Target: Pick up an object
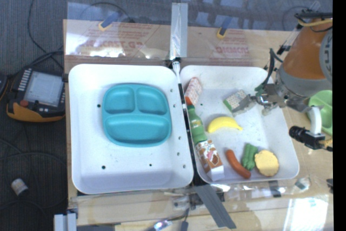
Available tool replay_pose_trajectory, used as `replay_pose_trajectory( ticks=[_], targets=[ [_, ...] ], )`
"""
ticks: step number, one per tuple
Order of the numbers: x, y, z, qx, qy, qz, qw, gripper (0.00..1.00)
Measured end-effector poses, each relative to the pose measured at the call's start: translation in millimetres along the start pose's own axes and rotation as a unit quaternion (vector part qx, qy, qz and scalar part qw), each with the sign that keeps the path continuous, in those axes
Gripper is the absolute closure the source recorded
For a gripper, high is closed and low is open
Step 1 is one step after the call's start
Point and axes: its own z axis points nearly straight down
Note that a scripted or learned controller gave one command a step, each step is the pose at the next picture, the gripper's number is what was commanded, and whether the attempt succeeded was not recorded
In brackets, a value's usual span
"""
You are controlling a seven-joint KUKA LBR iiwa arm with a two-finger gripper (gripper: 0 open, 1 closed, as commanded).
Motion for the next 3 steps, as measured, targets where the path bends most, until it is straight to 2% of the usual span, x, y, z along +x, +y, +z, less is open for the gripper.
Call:
replay_pose_trajectory(
  ticks=[1, 2, 3],
  targets=[
    [27, -30, 81, -0.007, -0.003, -0.090, 0.9959, 0.00],
    [13, 54, 81, -0.007, -0.003, -0.114, 0.9935, 0.00],
    [14, 54, 70, -0.008, -0.001, -0.114, 0.9935, 1.00]
  ],
)
